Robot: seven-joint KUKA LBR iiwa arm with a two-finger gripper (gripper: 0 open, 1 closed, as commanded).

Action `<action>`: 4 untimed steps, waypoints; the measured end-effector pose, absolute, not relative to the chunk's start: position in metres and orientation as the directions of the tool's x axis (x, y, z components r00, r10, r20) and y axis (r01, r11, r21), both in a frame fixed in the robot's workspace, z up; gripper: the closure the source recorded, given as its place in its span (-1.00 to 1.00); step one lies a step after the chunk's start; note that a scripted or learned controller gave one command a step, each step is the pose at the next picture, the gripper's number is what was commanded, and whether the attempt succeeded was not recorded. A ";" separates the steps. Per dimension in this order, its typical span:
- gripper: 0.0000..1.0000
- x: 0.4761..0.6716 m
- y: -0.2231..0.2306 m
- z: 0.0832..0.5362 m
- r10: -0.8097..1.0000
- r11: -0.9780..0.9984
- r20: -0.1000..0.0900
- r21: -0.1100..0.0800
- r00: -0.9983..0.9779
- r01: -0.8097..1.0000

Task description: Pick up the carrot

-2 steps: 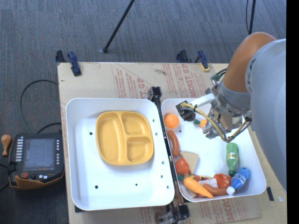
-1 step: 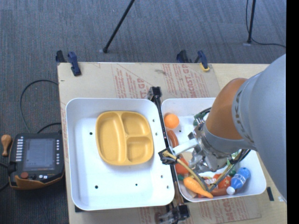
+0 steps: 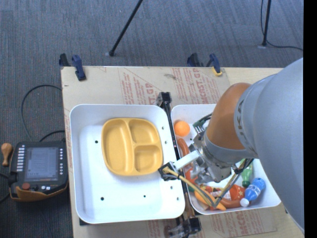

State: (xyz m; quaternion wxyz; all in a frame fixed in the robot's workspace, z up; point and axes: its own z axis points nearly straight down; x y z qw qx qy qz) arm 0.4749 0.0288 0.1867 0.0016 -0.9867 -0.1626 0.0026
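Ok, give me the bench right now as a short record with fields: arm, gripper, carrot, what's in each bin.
arm: reaches in from the right, wrist over the right bin
gripper: low over the right bin's left part, near the divide between the bins
carrot: orange piece lying near the front of the right bin; not seen between the fingers
left bin: holds a yellow divided plate
right bin: orange ball, blue bottle, green item, other small toys partly hidden by the arm
bench edge: blue clamps along the back
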 end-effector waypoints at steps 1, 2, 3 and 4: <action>1.00 0.475 0.094 0.187 0.504 -0.864 -0.003 -0.003 0.864 0.504; 1.00 0.474 0.125 0.112 0.563 -0.826 -0.006 -0.005 0.826 0.563; 1.00 0.475 0.219 0.165 0.324 -0.946 -0.003 -0.002 0.946 0.324; -1.00 0.475 0.219 0.165 0.324 -0.946 -0.004 -0.001 0.946 0.324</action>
